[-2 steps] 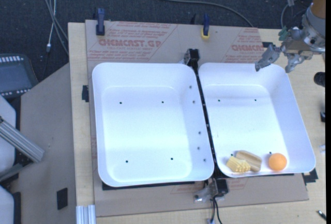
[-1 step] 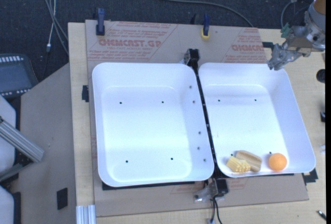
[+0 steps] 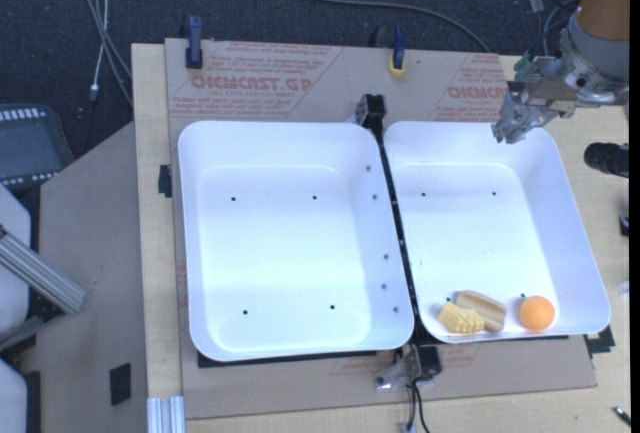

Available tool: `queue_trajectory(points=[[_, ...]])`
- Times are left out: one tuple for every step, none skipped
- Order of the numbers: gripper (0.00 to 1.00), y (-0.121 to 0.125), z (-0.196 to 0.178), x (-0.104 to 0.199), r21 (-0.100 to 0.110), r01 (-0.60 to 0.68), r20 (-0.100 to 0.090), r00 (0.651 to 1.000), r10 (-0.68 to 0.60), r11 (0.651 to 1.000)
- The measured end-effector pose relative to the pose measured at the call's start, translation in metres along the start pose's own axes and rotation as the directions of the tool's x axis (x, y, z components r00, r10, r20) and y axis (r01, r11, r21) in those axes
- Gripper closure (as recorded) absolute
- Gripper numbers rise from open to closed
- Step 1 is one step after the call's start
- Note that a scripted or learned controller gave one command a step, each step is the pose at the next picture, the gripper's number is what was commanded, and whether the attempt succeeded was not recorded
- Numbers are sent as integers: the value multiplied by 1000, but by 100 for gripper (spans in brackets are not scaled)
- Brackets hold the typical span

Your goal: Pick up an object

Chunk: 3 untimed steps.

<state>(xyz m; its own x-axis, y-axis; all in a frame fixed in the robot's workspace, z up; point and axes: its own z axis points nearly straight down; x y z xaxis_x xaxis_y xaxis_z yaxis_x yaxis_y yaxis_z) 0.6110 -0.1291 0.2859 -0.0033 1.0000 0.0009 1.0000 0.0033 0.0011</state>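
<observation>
Hovering above the far rim of the right-hand shallow white plastic bin, the grey two-finger pincer hangs from the arm's grey wrist with its orange band; whether it is apart or together cannot be told at this size and angle. Nothing sits between its tips, so the step in hand looks like the approach, with the grasp itself not yet begun.

All the candidate things lie in the right bin's near end, well apart from the pincer. A small round orange ball rests close to the near right corner. Beside it, toward the divider between the bins, lie a yellow knobbly corn-cob toy and a tan oblong bread-like piece, touching each other, the tan piece just behind the yellow one.

The next move probably calls for a long travel across the bin toward its near edge, then a descent over one chosen thing. The ball stands alone with bare floor around it, which should leave room for the pincer on either side, though a smooth sphere may roll or squirt away if pinched off-centre. The corn and the tan piece look easier to clamp by shape, yet their contact means a descent could nudge both.

The left-hand white bin shares the wooden table with it.
</observation>
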Motion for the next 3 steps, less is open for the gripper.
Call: queue_trajectory(points=[[100, -35, 2, -31, 1, -6, 1, 1000, 6, 1000], [100, -45, -11, 2, -1, -1, 0, 1000, 1, 1000], [100, -52, -19, 5, 0, -3, 1, 1000, 3, 1000]])
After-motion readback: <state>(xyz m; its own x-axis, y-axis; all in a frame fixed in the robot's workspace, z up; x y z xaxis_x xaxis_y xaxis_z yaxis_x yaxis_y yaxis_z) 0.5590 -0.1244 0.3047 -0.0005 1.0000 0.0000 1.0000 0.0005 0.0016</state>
